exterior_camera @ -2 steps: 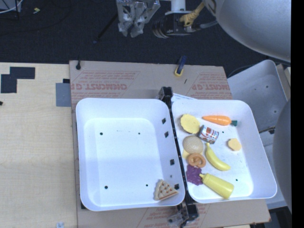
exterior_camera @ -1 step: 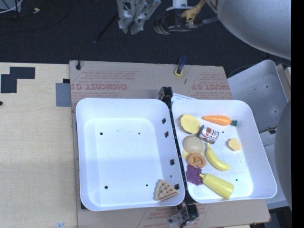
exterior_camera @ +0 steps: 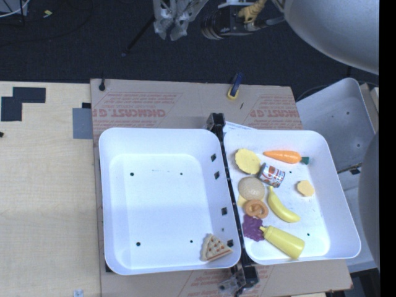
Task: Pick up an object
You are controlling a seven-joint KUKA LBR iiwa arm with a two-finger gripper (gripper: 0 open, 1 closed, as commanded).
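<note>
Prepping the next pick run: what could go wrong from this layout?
1. The right bin is crowded: the donut, potato, banana and purple piece touch or overlap, so a grasp may catch two items or knock one aside.
2. The waffle slice sits in the left bin's corner against the wall, leaving little room around it.
3. The can lies on its side and may roll.

upside-down "OAKCREST" print, cardboard sheet [exterior_camera: 185,107]

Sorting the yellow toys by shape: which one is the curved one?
The banana, lying between the mustard bottle and the small can; the other yellow pieces are straight or rounded.
</note>
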